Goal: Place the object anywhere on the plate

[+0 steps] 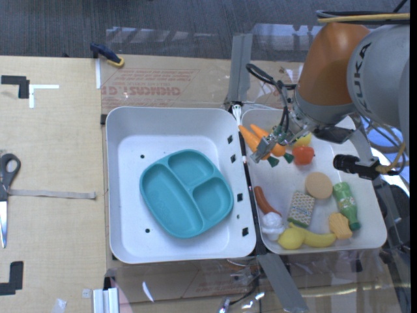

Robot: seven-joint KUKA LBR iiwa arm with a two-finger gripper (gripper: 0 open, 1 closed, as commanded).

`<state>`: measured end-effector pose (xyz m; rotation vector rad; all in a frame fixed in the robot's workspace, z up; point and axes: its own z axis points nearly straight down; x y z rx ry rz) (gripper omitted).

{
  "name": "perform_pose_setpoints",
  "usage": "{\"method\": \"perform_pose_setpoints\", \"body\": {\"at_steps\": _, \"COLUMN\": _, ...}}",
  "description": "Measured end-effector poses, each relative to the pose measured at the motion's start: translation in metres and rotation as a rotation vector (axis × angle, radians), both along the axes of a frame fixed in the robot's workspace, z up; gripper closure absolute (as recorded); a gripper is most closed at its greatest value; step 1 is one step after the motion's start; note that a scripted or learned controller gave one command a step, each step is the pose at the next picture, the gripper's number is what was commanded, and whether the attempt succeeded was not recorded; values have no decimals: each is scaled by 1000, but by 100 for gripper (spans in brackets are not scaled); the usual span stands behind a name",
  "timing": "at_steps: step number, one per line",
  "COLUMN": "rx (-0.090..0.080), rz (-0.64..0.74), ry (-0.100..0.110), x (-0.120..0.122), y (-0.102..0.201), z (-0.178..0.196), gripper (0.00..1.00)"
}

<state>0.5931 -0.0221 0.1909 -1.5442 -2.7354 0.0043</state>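
We see the gripper over the carrot in the right bin; finger state cannot be told. The plate sits in the left bin.

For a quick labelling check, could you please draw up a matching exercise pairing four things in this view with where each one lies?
Things:
1. teal plate
2. banana
3. scissors
4. carrot

Places:
A. on the bench, at the view's far left edge
B. in the left bin
C. top left corner of the right bin, beside the claw
D. along the near edge of the right bin

Pairs: 1-B, 2-D, 3-A, 4-C
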Motion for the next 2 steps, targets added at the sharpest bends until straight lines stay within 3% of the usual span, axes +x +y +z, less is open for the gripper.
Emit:
{"method": "perform_pose_setpoints", "body": {"at_steps": 1, "rx": 1, "rz": -80, "ry": -1, "x": -22, "y": 79, "z": 0, "gripper": 100}}
{"method": "perform_pose_setpoints", "body": {"at_steps": 2, "rx": 1, "rz": -79, "ry": -1, "x": -22, "y": 78, "z": 0, "gripper": 0}}
